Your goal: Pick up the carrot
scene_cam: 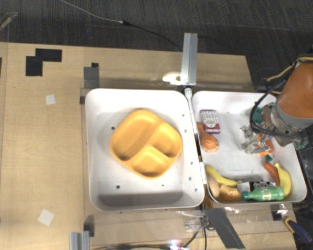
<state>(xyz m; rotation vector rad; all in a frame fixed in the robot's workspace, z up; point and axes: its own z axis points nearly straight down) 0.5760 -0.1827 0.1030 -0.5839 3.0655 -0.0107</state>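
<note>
Nothing is lifted yet: our gripper [256, 142] hangs just above the carrot [272, 171] (which lies beside the banana [284, 180]); we cannot tell the jaws' state.

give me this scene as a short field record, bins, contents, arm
left bin: yellow divided plate
right bin: carrot, two bananas, green bottle, small can, orange-brown food piece
carrot position: near right wall, beside a banana
gripper: above right bin, up from the carrot
carrot held: no
</note>
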